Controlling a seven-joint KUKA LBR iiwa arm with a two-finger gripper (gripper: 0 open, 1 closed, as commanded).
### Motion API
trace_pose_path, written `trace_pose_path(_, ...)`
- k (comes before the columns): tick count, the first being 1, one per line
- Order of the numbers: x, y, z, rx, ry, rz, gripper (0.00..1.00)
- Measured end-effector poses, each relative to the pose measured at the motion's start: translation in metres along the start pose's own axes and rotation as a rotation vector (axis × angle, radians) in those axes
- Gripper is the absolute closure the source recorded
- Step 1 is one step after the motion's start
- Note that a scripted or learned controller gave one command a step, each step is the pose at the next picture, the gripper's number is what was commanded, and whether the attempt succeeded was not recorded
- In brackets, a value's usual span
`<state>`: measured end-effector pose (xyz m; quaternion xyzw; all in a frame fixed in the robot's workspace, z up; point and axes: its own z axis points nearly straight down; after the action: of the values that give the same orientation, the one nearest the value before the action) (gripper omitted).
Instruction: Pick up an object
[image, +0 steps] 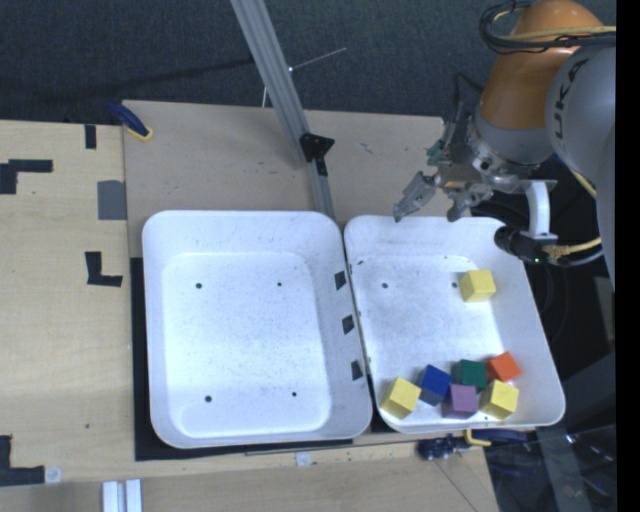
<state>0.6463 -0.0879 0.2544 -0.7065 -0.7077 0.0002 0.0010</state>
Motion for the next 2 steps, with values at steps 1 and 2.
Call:
trace_pose_path(1,0.000,0.000,0.000,0.000,-0.001,-0.001,0.00)
trace_pose_path(2,0.001,-0.002,0.044,0.004,-0.002,0.000,0.00)
